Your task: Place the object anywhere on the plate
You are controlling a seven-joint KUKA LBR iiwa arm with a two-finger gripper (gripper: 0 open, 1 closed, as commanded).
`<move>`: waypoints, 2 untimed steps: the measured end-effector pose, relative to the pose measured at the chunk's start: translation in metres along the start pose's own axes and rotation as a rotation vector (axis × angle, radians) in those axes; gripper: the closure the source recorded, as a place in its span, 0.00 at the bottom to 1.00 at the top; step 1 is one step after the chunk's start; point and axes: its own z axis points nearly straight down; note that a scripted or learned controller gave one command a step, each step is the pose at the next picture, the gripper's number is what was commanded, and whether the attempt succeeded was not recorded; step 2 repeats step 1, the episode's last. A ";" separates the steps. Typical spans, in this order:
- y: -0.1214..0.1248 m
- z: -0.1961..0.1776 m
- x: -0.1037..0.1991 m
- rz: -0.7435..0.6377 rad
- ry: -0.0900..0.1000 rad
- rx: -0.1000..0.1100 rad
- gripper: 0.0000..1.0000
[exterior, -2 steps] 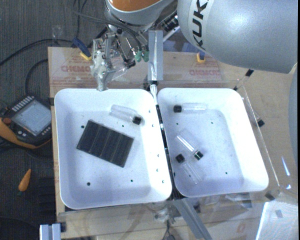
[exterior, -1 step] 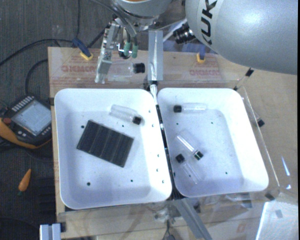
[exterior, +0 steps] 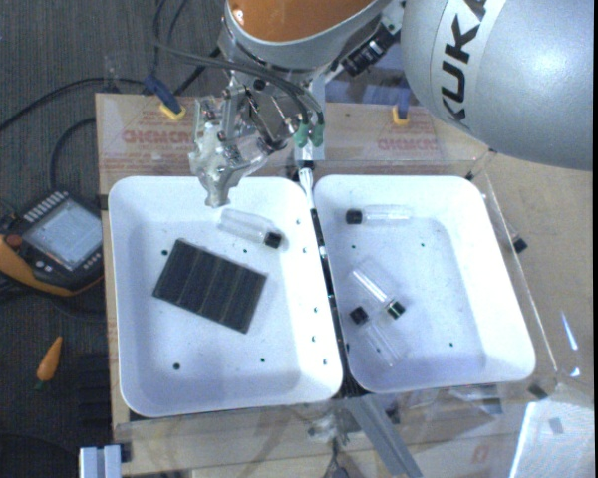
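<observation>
Bins come first: two shallow white ones, the left bin [exterior: 140,366] and the right bin [exterior: 478,267], touching along their inner walls. One dark ribbed plate [exterior: 210,286] lies tilted on the left bin's floor. Four clear vials with black caps show: one vial [exterior: 250,227] in the left bin, near the plate's upper corner, and three in the right bin [exterior: 378,214] [exterior: 377,294] [exterior: 372,333]. One gripper [exterior: 217,172] hangs over the left bin's far wall, just beside that vial; whether it is open cannot be told.
</observation>
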 end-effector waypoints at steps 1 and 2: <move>-0.018 0.053 -0.049 -0.375 0.000 -0.002 1.00; -0.018 0.053 -0.049 -0.375 0.000 -0.002 1.00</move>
